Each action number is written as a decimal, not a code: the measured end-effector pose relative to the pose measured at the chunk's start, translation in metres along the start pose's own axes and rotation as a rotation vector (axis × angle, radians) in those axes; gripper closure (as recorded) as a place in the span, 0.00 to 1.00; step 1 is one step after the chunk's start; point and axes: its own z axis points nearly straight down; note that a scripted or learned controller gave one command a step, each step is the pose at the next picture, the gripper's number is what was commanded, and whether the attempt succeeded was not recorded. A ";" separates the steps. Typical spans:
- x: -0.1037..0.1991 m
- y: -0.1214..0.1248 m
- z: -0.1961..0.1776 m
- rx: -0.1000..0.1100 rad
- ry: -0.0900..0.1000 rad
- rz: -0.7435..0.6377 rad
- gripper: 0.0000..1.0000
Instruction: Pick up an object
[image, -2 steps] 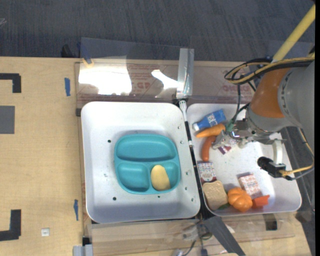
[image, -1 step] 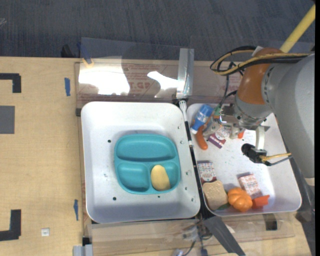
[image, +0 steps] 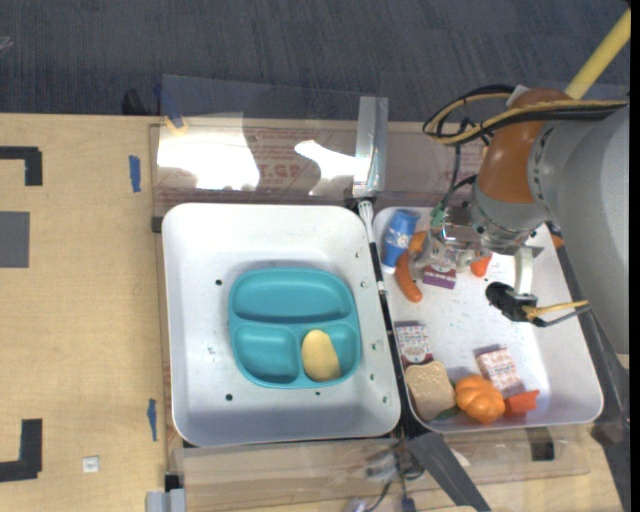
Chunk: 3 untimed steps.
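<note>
**1. Arm and claw.** I see the grey arm (image: 575, 170) reaching in from the right, with its orange wrist band (image: 505, 165) above the far side of the right-hand shallow white bin (image: 575, 385). The gripper (image: 447, 245) hangs over the far left part of that bin. Its metal parts merge at this angle, so I cannot tell whether the claw is apart, together, or clamped on anything.

**2. Candidate objects, right-hand bin.**
- A small white-and-purple packet (image: 440, 279) lies just below the gripper. I cannot tell whether the two touch.
- A long orange carrot-shaped piece (image: 408, 284) lies just left of the packet.
- A blue cylindrical container (image: 400, 232) sits at the far left corner, beside the bin wall.
- A small orange-red piece (image: 482, 265) lies just right of the gripper.
- Along the near side are a printed snack wrapper (image: 413, 342), a tan slice of bread (image: 430, 390), a round orange pumpkin-shaped object (image: 479, 397) and a small red piece (image: 522, 403).
- A red-and-white printed packet (image: 497, 368) lies just above the pumpkin-shaped object.

**3. Left-hand bin.** The left-hand shallow white bin (image: 190, 300) holds a teal divided plastic plate (image: 290, 300). A yellow oval object (image: 320, 355) rests in the plate's near right compartment, well apart from the gripper.
</note>
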 end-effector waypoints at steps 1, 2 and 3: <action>0.001 0.001 -0.010 -0.002 -0.001 -0.003 1.00; 0.035 0.026 -0.116 -0.003 0.004 0.087 1.00; 0.039 -0.007 -0.118 0.008 0.004 -0.132 1.00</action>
